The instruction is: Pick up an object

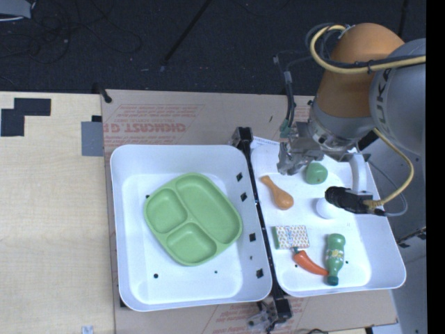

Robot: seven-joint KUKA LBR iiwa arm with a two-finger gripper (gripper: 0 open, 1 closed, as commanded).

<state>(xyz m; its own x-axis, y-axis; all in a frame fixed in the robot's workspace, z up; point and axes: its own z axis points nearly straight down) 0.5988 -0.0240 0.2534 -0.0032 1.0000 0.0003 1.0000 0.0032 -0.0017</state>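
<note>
The arm's grey wrist covers most of the gripper (293, 160), so whether its fingers are open or closed cannot be told. It hangs low in the right bin's (386, 273) far left corner, just beside a small green ball (316, 172). Nearer lie a tan drumstick-shaped toy (277, 192), a white lump (325, 208), a checked packet (290, 236), a carrot (309, 263) and a green bottle (334, 257). The left bin (128, 270) holds a green divided plate (192, 218).

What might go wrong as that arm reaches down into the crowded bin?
The gripper hangs at the far end of the right bin, close beside a green ball; it may nudge the ball away rather than catch it. The orange drumstick-shaped toy lies just in front and could get bumped too.
</note>
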